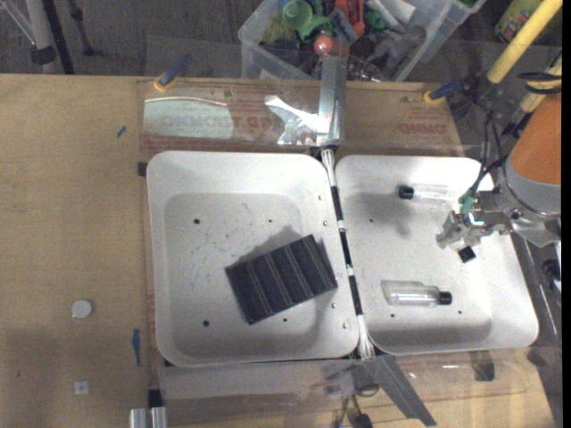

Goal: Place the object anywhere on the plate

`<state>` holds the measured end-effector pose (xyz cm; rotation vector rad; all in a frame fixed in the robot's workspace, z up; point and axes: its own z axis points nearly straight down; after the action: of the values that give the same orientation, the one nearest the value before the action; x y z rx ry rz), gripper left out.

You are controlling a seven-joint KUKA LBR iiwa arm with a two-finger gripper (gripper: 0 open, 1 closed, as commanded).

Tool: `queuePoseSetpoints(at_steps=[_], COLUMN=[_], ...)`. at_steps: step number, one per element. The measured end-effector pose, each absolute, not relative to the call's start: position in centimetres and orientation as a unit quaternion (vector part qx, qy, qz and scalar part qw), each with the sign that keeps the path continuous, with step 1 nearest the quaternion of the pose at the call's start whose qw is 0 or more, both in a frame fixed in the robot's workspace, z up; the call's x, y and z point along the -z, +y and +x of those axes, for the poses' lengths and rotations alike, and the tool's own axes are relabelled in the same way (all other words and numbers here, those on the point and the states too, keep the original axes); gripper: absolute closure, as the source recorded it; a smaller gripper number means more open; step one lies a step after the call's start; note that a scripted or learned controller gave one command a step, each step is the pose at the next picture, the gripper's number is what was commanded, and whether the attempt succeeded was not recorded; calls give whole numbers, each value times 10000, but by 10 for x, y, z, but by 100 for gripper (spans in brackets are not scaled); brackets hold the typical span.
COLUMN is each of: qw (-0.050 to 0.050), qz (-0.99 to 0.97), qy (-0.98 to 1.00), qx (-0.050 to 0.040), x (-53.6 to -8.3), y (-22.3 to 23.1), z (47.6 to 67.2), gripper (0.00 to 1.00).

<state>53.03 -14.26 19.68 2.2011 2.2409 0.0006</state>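
Camera view, fixed above the bench. Two shallow white bins sit side by side: left bin (169,239) and right bin (508,324). One dark ribbed plate (281,278), rectangular, lies flat on the floor of the left bin toward its right wall, its long axis slanting from lower left to upper right, its ridges running across that axis.

Two clear vials with black caps lie on their sides in the right bin, well apart. Upper vial (426,191) lies near the bin's far edge, long axis roughly left to right, cap pointing left. Lower vial (414,293) lies near the bin's middle, long axis likewise left to right, cap pointing right.

One arm enters from the right, orange band at the frame edge. Gripper (464,232) hangs over the right side of the right bin, between the two vials and right of both; whether its fingers are apart or closed cannot be told, and nothing is seen between them.
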Motion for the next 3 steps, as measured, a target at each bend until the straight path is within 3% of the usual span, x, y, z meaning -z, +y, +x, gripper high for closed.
queuePoseSetpoints(at_steps=[1, 2, 3], qw=[3, 4, -8], qz=[7059, 7235, 7325], qy=[7083, 6903, 6808], qx=[-3, -1, 12], x=[-184, -224, -185], y=[-66, 14, 63], z=[603, 654, 666], gripper=[100, 100, 100])
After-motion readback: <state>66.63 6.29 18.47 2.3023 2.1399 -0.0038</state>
